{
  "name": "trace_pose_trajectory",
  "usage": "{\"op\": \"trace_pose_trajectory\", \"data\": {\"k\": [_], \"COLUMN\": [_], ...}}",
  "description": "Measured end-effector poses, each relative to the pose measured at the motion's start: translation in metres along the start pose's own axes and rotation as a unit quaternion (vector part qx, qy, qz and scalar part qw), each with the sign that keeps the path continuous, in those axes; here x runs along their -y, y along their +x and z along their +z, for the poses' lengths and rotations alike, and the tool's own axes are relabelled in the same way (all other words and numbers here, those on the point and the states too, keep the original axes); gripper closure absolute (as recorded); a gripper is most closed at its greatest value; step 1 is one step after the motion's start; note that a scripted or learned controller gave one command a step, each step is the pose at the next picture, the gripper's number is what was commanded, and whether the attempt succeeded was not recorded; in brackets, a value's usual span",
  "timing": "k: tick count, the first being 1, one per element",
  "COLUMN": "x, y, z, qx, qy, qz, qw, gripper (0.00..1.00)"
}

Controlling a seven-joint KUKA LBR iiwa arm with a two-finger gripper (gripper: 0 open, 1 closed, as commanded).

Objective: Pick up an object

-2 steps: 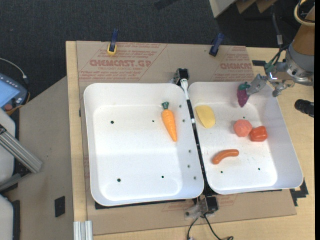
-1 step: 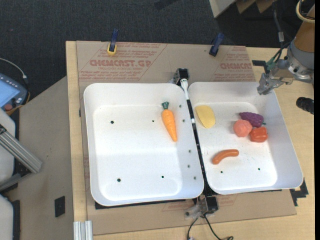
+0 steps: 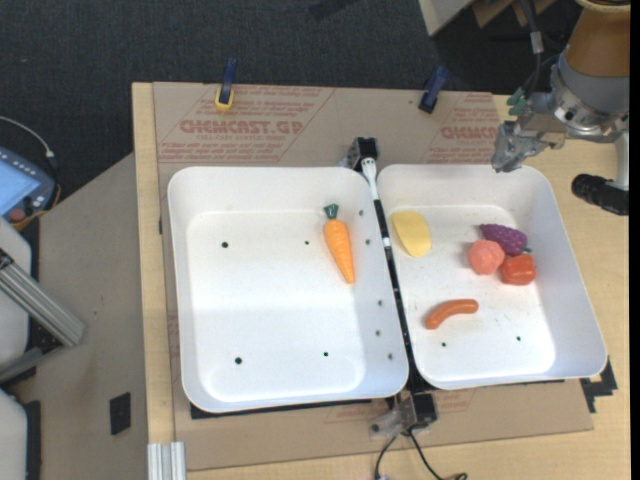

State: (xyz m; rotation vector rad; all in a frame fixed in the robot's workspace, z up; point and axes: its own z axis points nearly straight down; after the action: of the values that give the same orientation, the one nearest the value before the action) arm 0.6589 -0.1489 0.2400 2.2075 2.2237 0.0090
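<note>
- while hanging over the far right corner of the right bin (image 3: pixel 560 228), gripper (image 3: pixel 508 160) too small and blurry to read; can't tell if the tips are spread or pressed together, nothing visibly between them
- arm (image 3: pixel 598 38) cut off by the top right edge, just the orange band and grey wrist showing
- sitting in the left bin (image 3: pixel 200 298) near its right wall: carrot (image 3: pixel 340 248), green top pointing away, tip toward the camera
- over in the right bin: yellow lemon-ish lump (image 3: pixel 411 234) near the divider, sausage (image 3: pixel 451 312) lying lower down on its own
- clustered on the right side: purple grapes (image 3: pixel 503 236), pink round thing (image 3: pixel 486 257), red piece (image 3: pixel 518 269), all touching or just about; hard to say what the pink and red ones are
- black clamp (image 3: pixel 364 152) at the far end between the bins, partly hidden by the rims
- blue clips (image 3: pixel 227 85) on the cardboard's (image 3: pixel 300 128) back edge, printed lettering partly covered by the bins
</note>
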Motion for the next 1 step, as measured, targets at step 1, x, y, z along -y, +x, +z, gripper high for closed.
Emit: {"op": "trace_pose_trajectory", "data": {"k": [1], "x": [-0.0111], "y": [0.0775], "z": [-0.0695], "qx": [0.000], "qy": [-0.001], "qz": [-0.001], "qw": [1.0000], "gripper": [1.00]}}
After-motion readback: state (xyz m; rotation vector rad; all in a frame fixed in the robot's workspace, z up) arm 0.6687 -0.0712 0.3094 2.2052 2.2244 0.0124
